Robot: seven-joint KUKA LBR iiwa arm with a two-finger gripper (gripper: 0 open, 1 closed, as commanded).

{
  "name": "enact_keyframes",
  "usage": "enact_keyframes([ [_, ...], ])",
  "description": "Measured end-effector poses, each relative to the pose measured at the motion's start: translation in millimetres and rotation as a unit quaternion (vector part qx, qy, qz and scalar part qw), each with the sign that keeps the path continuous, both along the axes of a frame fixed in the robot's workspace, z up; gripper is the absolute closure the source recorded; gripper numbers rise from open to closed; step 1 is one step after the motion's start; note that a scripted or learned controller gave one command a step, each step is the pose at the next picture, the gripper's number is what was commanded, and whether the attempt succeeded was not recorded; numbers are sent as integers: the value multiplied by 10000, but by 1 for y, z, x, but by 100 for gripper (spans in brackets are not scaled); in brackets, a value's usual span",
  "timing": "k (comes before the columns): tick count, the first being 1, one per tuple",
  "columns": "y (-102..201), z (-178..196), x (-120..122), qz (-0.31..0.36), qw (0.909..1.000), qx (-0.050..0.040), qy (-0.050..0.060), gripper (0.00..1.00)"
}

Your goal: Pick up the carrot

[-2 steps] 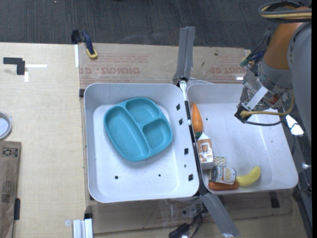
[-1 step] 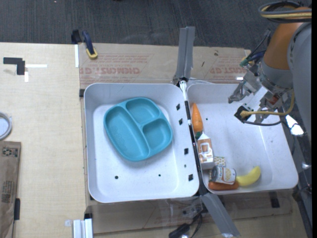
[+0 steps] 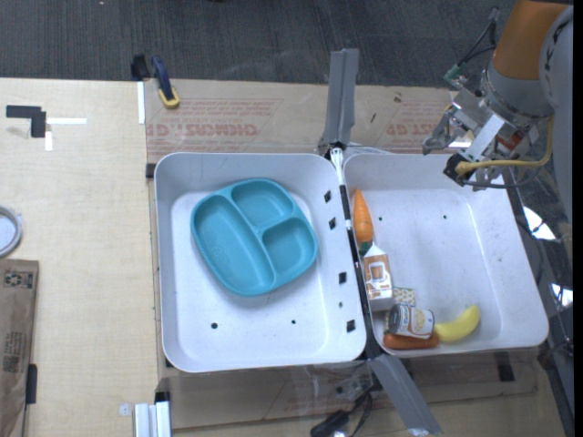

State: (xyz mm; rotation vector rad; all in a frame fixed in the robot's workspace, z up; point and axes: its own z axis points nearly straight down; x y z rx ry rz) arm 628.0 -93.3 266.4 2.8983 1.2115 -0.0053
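One carrot (image 3: 362, 215) lay along the inner wall of the right-hand bin (image 3: 455, 244), well apart from the gripper (image 3: 446, 139) hovering above that bin's far rim, whether released or clenched I could not tell, so the approach step seemed in hand, calling next for a move across and down onto it.

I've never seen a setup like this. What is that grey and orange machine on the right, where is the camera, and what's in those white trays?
That is a robot arm. Its gripper, the grasping part, hangs by the far edge of the right bin. One fixed camera looks down from above. The left bin holds a blue divided plate. The right bin holds the carrot it should pick up, lying along the dividing wall, plus a small carton, a can and a banana. The gripper is well away from the carrot.
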Motion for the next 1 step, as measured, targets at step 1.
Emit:
enact_keyframes([
  [1,-2,-107,7,-144,9999,3,11,0],
])
